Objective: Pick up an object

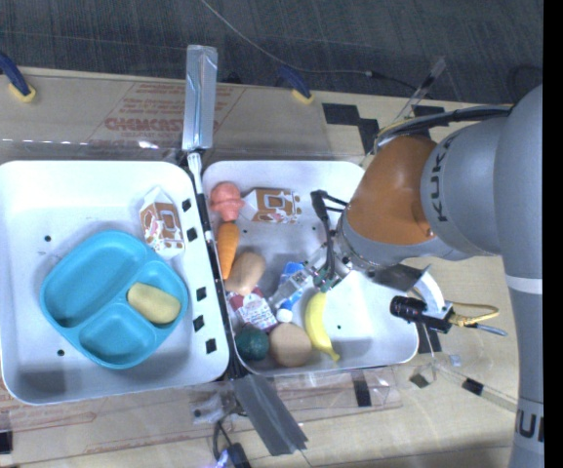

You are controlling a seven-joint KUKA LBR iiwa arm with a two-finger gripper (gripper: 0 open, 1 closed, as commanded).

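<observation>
Dark carpet is lying behind the worktop, which is carrying two white bins. Starting at nine o'clock, the left bin is holding a blue tray with a yellow potato sitting in one compartment, and a small carton is leaning at the tray's one o'clock, near the divider.

Moving rightward, the right bin is crowding its things along its nine o'clock side: a pink piece at the top, a carrot below it, a tan potato, a second carton at twelve o'clock, a wrapper, a dark green ball, an egg and a banana at six o'clock, with a blue-white bottle touching the banana's top.

Further right, the arm is reaching in from three o'clock, and the claw is hanging just above the bottle and banana. I cannot tell its state, since the wrist is hiding it.

No object is looking lifted. The risk, in my judgement, is crowding: closing here could be catching two things at once, or be sliding off the banana's curved skin.
</observation>
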